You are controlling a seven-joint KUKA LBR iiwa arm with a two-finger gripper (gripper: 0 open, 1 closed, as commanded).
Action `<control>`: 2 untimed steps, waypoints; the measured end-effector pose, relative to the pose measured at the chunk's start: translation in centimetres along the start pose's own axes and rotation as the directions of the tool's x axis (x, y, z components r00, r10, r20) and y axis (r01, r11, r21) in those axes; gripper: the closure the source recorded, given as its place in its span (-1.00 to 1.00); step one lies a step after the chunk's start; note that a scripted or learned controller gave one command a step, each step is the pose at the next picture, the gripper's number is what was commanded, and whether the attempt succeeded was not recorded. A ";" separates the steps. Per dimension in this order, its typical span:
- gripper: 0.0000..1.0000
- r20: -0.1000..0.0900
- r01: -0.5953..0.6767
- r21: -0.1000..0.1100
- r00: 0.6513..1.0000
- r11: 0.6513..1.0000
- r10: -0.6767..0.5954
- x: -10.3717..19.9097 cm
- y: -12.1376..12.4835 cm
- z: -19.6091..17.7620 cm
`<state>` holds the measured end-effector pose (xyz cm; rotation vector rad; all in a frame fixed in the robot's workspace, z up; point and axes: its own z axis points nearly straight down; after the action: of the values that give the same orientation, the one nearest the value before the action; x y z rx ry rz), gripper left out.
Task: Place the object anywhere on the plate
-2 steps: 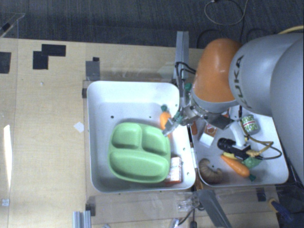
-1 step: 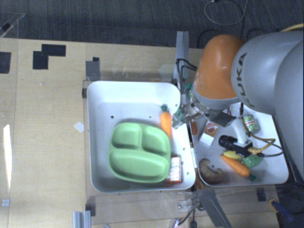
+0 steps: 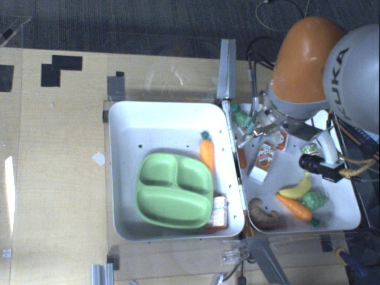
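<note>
At the bottom of the frame, the near rim of the left bin [image 3: 178, 235] runs across the lower centre. Just inside it sits a green divided plate [image 3: 176, 190], with three compartments, filling the lower middle of that bin. A small orange-and-white packet [image 3: 219, 212] lies against the plate's lower right edge, close to the bin's right wall. Above it, a carrot [image 3: 206, 152] with a green top lies upright in the frame, touching or just beside the plate's upper right edge; it rests on the bin floor, not in any compartment.

To the right, the second bin [image 3: 350, 218] holds several pieces. Near its lower left corner lies a brown rounded item [image 3: 264, 215]. Beside that, a second carrot [image 3: 295, 208] lies at a slant, with a yellow banana [image 3: 297, 188] just above it and a green leafy piece [image 3: 314, 200] to its right. Further up, a white and red carton [image 3: 265, 157] lies near the bin's centre, and a teal piece [image 3: 241, 119] sits in the upper left corner.

The gripper [image 3: 256, 129] hangs over the upper left of the right bin, under the grey arm [image 3: 356, 70] and its orange band [image 3: 306, 58] at the upper right of the frame. Whether it is released or clenched cannot be told from here.
</note>
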<state>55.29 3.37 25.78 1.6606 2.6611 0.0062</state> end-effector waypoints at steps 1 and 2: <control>1.00 -0.002 0.069 0.003 0.998 0.998 -0.069 6.3 0.5 4.4; -1.00 -0.002 0.068 0.002 0.998 0.998 -0.068 6.3 0.5 4.4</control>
<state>52.98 9.22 21.40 1.5698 2.7182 0.0043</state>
